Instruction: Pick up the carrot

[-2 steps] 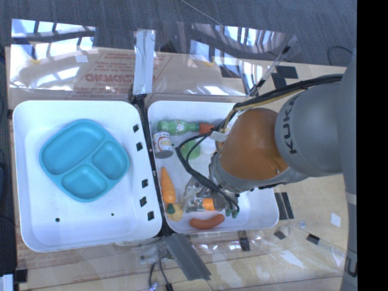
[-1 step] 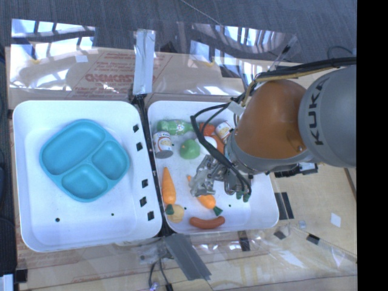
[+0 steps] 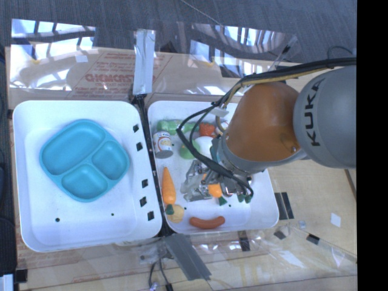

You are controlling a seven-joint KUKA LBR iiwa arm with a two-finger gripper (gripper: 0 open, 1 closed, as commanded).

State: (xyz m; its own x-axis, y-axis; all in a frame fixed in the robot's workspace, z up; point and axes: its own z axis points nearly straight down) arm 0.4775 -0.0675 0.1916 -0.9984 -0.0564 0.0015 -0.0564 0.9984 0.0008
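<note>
The carrot [image 3: 168, 187] is a slim orange cone lying lengthwise along the left wall of the right bin [image 3: 267, 208], its narrow end pointing to the far side. My gripper [image 3: 201, 185] hangs low over the bin's middle, a short way right of the carrot and apart from it. Its metal parts are partly hidden under the orange wrist band [image 3: 264, 126]. A small orange piece [image 3: 214, 191] shows right at the gripper's near side; whether it is held is unclear.
Around the gripper the right bin holds a small can [image 3: 162, 143], green pieces [image 3: 170, 126], a red piece [image 3: 208, 129], a white piece [image 3: 202, 144], a yellow piece [image 3: 176, 214] and a sausage [image 3: 207, 222]. A blue divided plate [image 3: 85, 159] lies in the left bin [image 3: 36, 223].
</note>
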